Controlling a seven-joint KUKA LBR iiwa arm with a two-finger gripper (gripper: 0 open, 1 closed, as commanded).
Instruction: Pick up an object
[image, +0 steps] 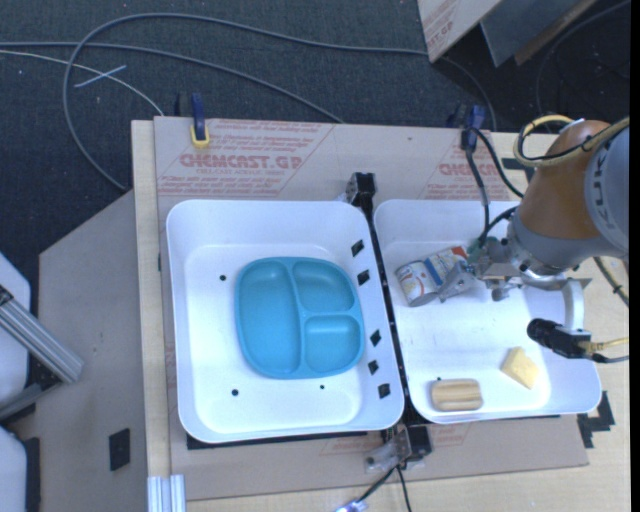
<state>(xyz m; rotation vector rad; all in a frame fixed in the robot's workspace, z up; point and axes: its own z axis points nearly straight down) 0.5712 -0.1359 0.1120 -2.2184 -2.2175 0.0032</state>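
Observation:
Three loose things lie in the right bin. A silver can with a blue and white label lies on its side near the bin's left wall. A tan bread roll rests at the front, and a yellow cheese wedge sits to its right. My gripper is low over the bin, right up against the can's right end. The grey and orange wrist above it hides how it meets the can.
The left bin holds a blue divided plate. A black divider with clips runs between the bins. A black connector with a yellow cable hangs from the arm over the right bin's right side.

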